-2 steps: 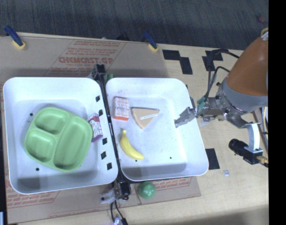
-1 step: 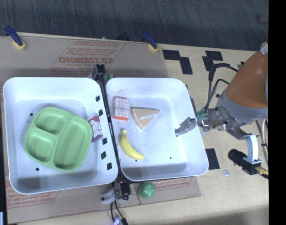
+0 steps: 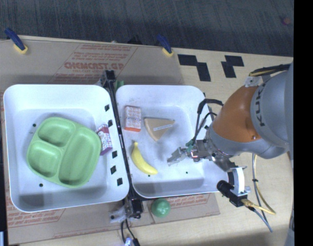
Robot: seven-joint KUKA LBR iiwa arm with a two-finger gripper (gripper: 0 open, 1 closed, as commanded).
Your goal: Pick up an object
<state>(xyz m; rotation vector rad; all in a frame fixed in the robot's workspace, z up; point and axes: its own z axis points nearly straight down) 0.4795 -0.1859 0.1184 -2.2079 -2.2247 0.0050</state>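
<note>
- Cardboard covers the tabletop (image 3: pixel 95 60), held down by blue clamps (image 3: pixel 15 41) at its far edge, likely so the sheet does not slide under the two white bins.
- Reaching in from the right, the arm (image 3: pixel 248 119) puts its hand (image 3: pixel 178 156) low inside the right bin (image 3: pixel 197 94), over bare floor near the front right part; whether the fingers are spread or pressed together I cannot tell, and nothing shows between them.
- Nearest the hand, just left of it in that bin, lies the banana (image 3: pixel 143 161), flat and curved along the front left, apart from the hand. It looks the likeliest thing to pick, being closest and free on all sides.
- Further back from the hand, near the bin's middle, rests a tan wedge (image 3: pixel 158 127), and left of that a small box (image 3: pixel 132 118), close to the wall the bins share.
- Beyond that wall, the left bin (image 3: pixel 13 137) holds a green divided tray (image 3: pixel 64 150), with a small packet (image 3: pixel 104 139) between the tray and the wall.
- Outside the bins, on the cardboard in front of the right bin, sits a green ball (image 3: pixel 160 207), out of the hand's present reach.
- Judging by this, no object is yet picked up.
</note>
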